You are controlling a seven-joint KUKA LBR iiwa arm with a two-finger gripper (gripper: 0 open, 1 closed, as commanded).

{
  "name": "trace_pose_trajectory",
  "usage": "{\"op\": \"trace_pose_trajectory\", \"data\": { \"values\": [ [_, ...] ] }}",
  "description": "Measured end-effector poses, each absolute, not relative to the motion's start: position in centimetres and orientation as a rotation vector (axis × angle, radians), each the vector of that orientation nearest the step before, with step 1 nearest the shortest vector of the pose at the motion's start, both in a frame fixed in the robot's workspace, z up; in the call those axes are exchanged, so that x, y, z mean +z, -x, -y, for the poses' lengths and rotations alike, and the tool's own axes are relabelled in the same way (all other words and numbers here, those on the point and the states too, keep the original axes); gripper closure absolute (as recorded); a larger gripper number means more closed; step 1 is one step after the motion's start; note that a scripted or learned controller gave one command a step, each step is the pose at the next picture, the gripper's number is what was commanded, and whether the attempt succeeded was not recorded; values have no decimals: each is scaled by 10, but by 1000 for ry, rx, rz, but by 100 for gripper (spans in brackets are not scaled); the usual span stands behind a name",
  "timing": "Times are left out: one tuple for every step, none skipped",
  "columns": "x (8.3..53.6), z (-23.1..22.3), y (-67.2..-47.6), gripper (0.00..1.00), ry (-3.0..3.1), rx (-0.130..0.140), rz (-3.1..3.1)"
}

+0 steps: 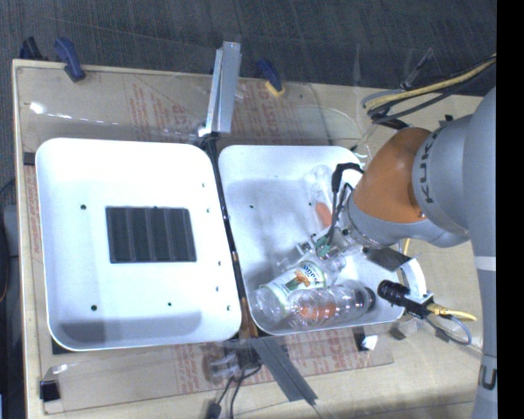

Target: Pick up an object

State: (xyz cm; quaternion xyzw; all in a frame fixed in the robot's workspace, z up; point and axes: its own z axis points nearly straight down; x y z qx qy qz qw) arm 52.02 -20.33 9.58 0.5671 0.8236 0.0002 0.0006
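- Camera view: two white bins lie side by side, the left bin [70,190] holding a dark ridged rectangular panel [151,234] near its middle.
- The right bin [262,177] holds clear plastic bottles [310,299] heaped at its lower edge, one with a green-and-white label.
- The arm [437,182] enters from the right; its gripper [325,244] sits low over the heap, just above the labelled bottle.
- Whether the pincer is wide or narrow, I cannot tell.

A pale wooden bench [332,365] carries two shallow white bins side by side: the left bin [61,234] toward its left edge, the right bin [262,190] beside it. Blue clamps [68,58] grip the bench's far edge.
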Motion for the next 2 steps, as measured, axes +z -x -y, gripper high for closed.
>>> {"op": "trace_pose_trajectory", "data": {
  "values": [
    [141,211,-533,0,-1840,-1,-2549],
    [91,209,-587,0,-1816,-1,-2567]
  ]
}}
